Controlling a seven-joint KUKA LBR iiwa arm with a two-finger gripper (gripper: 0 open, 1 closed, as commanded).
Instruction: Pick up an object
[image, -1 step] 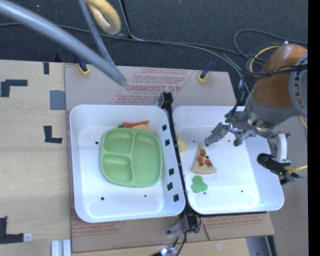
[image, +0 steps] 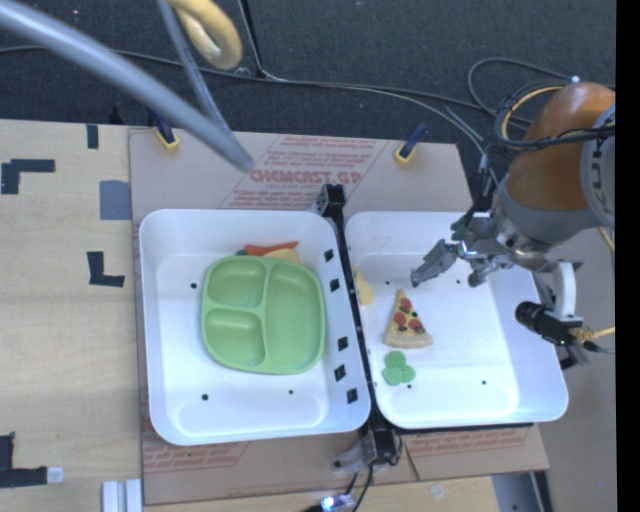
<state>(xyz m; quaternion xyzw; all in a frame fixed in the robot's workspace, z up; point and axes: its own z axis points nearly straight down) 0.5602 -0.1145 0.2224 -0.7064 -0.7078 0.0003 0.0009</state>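
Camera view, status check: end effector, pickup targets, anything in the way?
End effector above right bin, holding nothing. Pizza slice and green piece lie loose below it. Green tray in left bin. Path clear.

An orange item (image: 270, 247) and a pale yellow one (image: 288, 255) lie mostly hidden behind the green plate (image: 264, 313), perhaps toy food.
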